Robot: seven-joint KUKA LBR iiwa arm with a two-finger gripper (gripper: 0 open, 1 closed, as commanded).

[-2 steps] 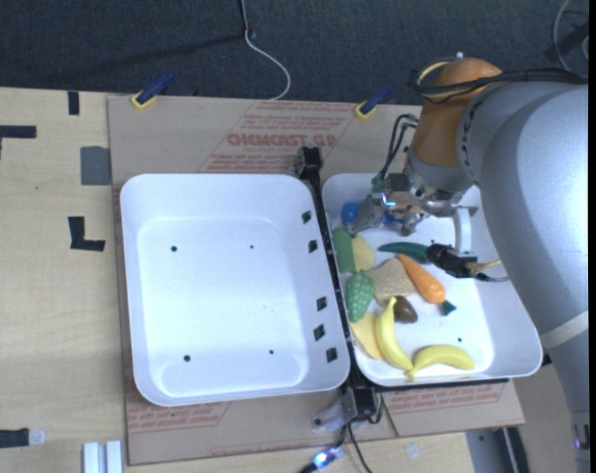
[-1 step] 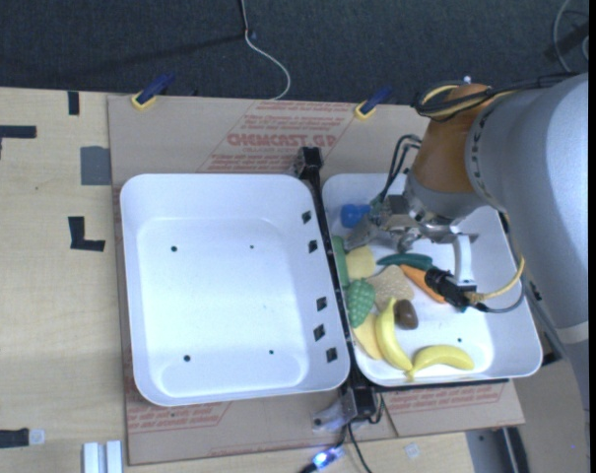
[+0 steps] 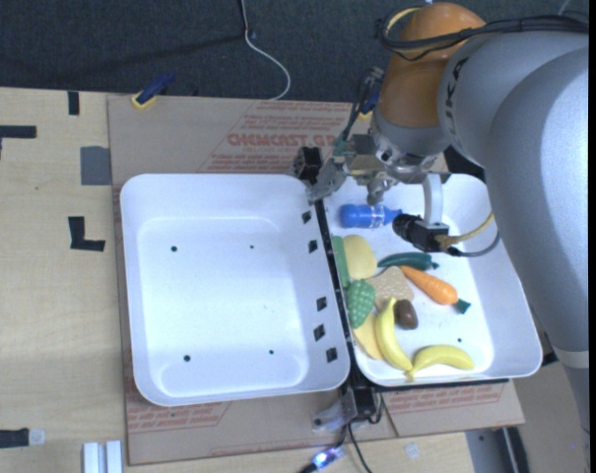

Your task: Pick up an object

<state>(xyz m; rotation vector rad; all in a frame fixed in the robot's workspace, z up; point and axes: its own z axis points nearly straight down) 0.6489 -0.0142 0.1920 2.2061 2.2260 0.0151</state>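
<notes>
Currently hovering the tool (image 3: 378, 183) over the far end of the right bin (image 3: 509, 315), just above the blue bottle (image 3: 366, 216). Not resolving whether open or closed: cannot tell, being masked by the wrist hardware in this slanted overhead view. Not showing any object gripped.

Treating the blue bottle as the probable pick target, judging from the alignment overhead. Lying on its side at the far end, near the wall shared with the left bin (image 3: 219, 289), and sitting slightly apart from the main cluster, so likely offering the freest approach.

Crowding the middle and near part of the same bin: carrot (image 3: 433, 286), curved banana (image 3: 442, 358), second banana (image 3: 386, 335), green leafy piece (image 3: 360, 302), pale yellow piece (image 3: 359, 255), dark green pod (image 3: 406, 260) and small brown piece (image 3: 405, 313). Touching or overlapping in several places, so probably making a clean single-item grasp harder there.

Resting both bins side by side on the cardboard-covered surface (image 3: 179, 136), presumably for transfer from one to the other.

Requiring next, by estimate, a straight descent. Risking a roll toward the wall, given the bottle's round body.
</notes>
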